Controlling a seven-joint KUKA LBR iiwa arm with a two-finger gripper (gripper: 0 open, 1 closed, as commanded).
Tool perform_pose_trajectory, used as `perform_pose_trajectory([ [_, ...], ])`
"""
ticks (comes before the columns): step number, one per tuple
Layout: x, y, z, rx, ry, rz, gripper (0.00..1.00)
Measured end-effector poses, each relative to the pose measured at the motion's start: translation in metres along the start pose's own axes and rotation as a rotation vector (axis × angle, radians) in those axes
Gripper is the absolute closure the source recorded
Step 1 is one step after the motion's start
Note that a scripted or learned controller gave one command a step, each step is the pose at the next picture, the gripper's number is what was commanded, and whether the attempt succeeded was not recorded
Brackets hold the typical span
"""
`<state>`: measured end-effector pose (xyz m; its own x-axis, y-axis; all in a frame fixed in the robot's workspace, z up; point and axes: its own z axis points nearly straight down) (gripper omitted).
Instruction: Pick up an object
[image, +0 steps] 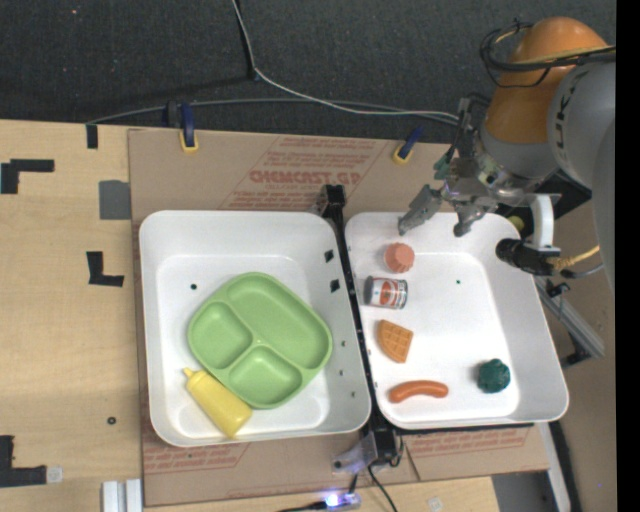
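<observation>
Jaws spread, gripper (441, 213) hovers over the right bin's (520, 330) far edge, holding nothing. Five things lie there: pink cup (400, 257), can (385, 292) on its side lengthwise left-right, waffle (394, 340), sausage (418, 391) lengthwise left-right, green ball (492, 375).

The arm reaches in from the far right, its end effector (441, 218) pointing down with fingers spread apart.
</observation>
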<state>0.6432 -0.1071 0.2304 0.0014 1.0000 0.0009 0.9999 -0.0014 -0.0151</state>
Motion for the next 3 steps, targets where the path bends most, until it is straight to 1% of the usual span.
perform_pose_trajectory([
  [1,0.0,0.002,-0.008,-0.013,-0.001,-0.003,0.0],
  [2,0.01,0.003,0.05,-0.009,-0.001,-0.003,0.0],
  [3,0.008,0.003,0.094,-0.01,-0.002,-0.003,0.0],
])
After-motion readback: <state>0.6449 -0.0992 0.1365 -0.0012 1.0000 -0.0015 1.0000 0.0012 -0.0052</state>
